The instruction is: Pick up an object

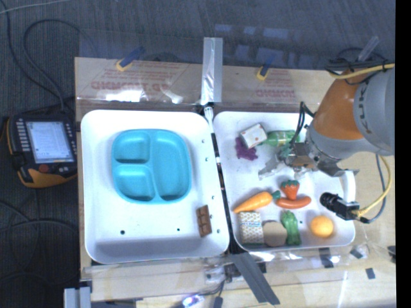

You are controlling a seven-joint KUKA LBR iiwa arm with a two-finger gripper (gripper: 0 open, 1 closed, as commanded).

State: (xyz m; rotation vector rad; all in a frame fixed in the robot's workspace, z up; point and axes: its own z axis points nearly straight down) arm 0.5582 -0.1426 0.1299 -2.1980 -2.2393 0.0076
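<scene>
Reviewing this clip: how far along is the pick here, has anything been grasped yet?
Done: the arm has reached into the right bin; the gripper is low among the toys, between the green item and the small carrot. In hand: nothing visibly sits between the fingers. Left: close on an object and lift it. The orange carrot and orange ball lie untouched.

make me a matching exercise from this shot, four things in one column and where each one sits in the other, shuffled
Things:
1. blue divided plate
2. chocolate bar
3. orange
4. carrot

Places:
A. near right corner of the right bin
B. middle of the left bin
C. near right part of the left bin, by the divider
D. left part of the right bin, just above the cracker

Pairs: 1-B, 2-C, 3-A, 4-D
</scene>
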